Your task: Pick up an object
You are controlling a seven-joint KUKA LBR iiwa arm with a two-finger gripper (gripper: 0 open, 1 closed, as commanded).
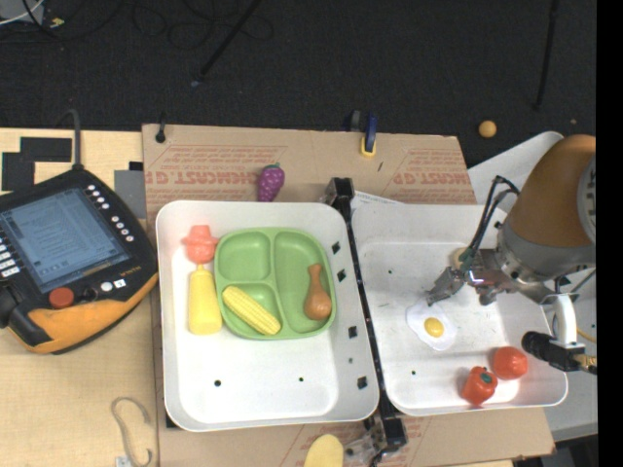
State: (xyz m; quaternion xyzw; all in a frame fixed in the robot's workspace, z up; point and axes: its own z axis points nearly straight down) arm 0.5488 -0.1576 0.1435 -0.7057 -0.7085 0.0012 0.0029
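Observation:
My gripper (438,294) hangs low over the right bin (401,254), just above and to the left of a toy fried egg (429,327) that lies on the bin floor. Nothing shows in its grasp. The grey arm with its orange band (551,197) reaches in from the right. A red tomato (509,362) and a red pepper (478,384) lie near the right bin's front corner. In the left bin (253,397) a green divided plate (275,238) carries a corn cob (251,310) and a brown drumstick (316,296).
A yellow bottle (202,300) and a pink toy (200,244) lie left of the plate. Purple grapes (271,181) rest on the cardboard behind the bins. A teach pendant (58,246) sits at far left, and a yellow toy (324,449) lies in front of the bins.

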